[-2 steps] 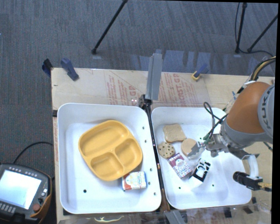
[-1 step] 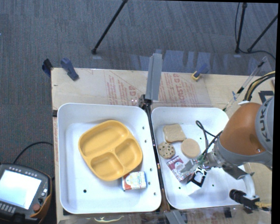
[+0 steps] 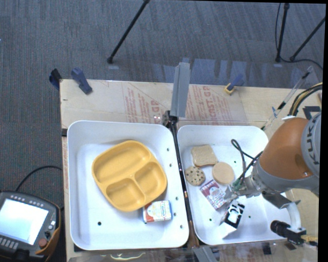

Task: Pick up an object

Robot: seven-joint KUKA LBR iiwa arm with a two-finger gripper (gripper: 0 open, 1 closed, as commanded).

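Reaching in from the right edge of the worktop [image 3: 116, 104], the grey arm [image 3: 289, 156] with its orange band hangs over the right bin [image 3: 203, 231], and its tool [image 3: 234, 203] sits low near that bin's middle; how the tool is set I cannot tell, because the wrist and cables hide it. Just beside the tool, toward the bin's centre, lies a small red-and-white packet [image 3: 212, 192], and a black-and-white piece [image 3: 233, 215] shows right under the tool, toward the bin's front edge. Nothing can be seen gripped. Toward the bin's back lie a slice of toast [image 3: 204, 155], a tan round disc [image 3: 223, 172] near the packet, and a chocolate-chip cookie [image 3: 195, 175] near the bin's left wall.

The left bin [image 3: 78, 205] carries a yellow divided plate [image 3: 129, 175] across its middle, turned at a slant. A small carton [image 3: 158, 212] lies touching the plate's front-right corner, near the bin's front edge.
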